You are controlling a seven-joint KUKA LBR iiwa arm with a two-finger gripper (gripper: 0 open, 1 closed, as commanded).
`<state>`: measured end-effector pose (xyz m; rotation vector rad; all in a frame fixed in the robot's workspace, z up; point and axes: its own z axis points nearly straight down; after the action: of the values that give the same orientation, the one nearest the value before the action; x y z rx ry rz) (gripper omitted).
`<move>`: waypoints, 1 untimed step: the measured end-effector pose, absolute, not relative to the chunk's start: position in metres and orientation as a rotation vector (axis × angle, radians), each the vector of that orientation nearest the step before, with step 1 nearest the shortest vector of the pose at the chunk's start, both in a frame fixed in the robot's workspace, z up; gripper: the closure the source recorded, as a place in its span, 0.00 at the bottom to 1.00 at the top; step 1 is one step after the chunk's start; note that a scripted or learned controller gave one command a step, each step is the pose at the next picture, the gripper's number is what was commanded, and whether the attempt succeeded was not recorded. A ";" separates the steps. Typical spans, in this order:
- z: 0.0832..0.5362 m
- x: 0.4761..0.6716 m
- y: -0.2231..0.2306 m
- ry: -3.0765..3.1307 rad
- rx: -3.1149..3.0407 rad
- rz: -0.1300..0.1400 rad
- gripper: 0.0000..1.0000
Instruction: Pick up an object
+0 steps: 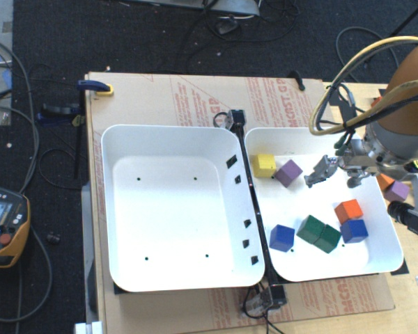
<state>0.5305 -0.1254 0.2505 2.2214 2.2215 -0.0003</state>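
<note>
The tabletop [167,96] is a tan board, and on it two white bins sit side by side, touching along a dark middle seam. The left bin [125,152] shows bare white floor with a few small dark dots. The right bin [386,256] holds all the blocks. The arm [404,117] comes in from the right, over the right bin's far right part, with looping yellow and black cables [355,61] above it. Its jaws [334,173] hang over the right bin, just right of the purple block; two fingers stand spread apart with nothing between them, so they are released.

The green block [318,233], the biggest, lies tilted near the bin's front, between two blue ones: a blue block [282,238] near the seam and another blue block [354,231] to its right. An orange block [347,210] touches that second blue one from behind. A purple block [288,173] lies near the back, just beside a yellow block [265,164] that sits close to the seam. A second, smaller purple block [398,191] shows at the right wall, partly hidden under the arm.
</note>
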 end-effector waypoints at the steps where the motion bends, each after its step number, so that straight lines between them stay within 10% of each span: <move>1: 0.129 0.616 -0.156 2.227 2.228 -0.010 0.00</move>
<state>0.6164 -0.1556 0.1287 2.2279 2.2272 -0.0104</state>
